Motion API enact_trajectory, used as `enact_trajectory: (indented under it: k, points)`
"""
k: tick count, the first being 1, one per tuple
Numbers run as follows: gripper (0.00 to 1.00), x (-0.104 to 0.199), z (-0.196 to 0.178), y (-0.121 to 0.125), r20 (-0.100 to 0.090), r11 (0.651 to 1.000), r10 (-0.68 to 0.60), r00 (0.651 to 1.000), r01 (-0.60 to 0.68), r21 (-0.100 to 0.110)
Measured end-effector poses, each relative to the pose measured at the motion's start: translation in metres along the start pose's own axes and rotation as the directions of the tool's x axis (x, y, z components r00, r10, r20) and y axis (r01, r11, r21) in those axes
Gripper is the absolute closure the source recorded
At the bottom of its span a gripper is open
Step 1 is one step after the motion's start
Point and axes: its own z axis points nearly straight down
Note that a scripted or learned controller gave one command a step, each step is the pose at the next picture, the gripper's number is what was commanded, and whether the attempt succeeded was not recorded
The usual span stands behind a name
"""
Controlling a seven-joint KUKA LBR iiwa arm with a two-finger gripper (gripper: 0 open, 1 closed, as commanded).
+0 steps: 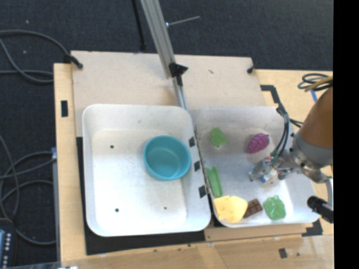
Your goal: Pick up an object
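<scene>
While nothing is lifted yet, the pick looks barely begun.

Progress: the gripper [263, 171] hangs low over the middle of the right bin [238, 119], with no item seen between its tips; by my reading the reach is done, while the grasp and the lift are left.

Gripper state: too small and blurred to make out, so I cannot tell how it is set.

Candidates: purple grapes [257, 143] lie just up from the gripper, nearest to it; a green lump [274, 207] lies below it near the bin's front edge; a brown block [254, 207] rests against a yellow piece [230, 208] in the front corner.

Others in that bin: a small green piece [217, 138] sits near the dividing wall, and a long green piece [213, 180] lies along that wall.

Left bin [101, 122]: holds a blue bowl [166, 157], well apart from the arm.

Obstacles: the yellow piece and brown block touch each other, so a clean grab there seems harder; the long green piece hugs the wall. A metal pole [160, 32] slants over the bench [123, 77] behind the bins, away from the gripper.
</scene>
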Motion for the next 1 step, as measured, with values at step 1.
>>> enact_trajectory:
  k: [1]
  points:
    - [0.00,-0.0018,0.0517,0.0001,0.002,1.000,0.001,1.000,-0.001,-0.005]
